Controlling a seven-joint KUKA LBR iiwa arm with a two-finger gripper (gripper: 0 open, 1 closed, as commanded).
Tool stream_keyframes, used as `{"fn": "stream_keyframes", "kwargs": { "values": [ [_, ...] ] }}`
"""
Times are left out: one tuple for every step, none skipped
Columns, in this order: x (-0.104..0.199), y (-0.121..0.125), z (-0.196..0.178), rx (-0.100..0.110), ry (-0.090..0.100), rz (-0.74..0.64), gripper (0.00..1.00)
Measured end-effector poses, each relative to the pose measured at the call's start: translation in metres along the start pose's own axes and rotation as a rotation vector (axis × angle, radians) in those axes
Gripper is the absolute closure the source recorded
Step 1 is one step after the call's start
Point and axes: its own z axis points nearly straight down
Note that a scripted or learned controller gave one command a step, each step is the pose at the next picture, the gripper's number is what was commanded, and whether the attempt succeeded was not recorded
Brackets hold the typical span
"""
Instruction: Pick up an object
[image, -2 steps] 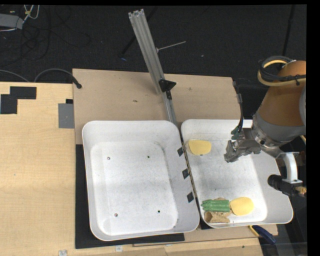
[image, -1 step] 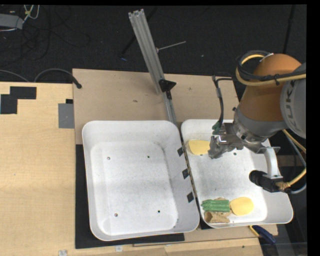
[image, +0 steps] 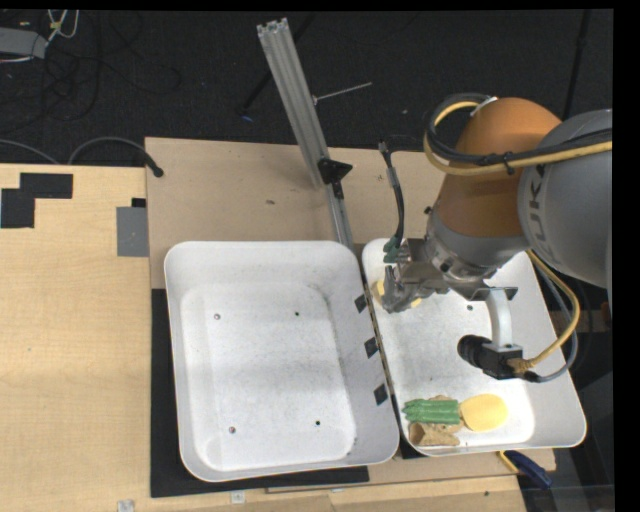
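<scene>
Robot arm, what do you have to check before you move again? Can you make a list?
1. Gripper is over the right bin: ok, it is down by that bin's far left corner.
2. Something sits under the gripper: cannot tell, just a small yellowish bit peeks out beside it.
3. Gripper really holds a thing: cannot tell, the wrist hides that spot.
4. Other things to pick are there: ok, a green object, a yellow object and a tan object lie bunched at the bin's near edge.
5. Those three are away from the arm: ok, white floor lies between them.
6. Black cable hangs free: ok.
</scene>
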Motion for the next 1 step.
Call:
{"fn": "stream_keyframes", "kwargs": {
  "values": [
    [0.0441, 0.0044, 0.0132, 0.003, -0.001, 0.002, 1.0]
  ]
}}
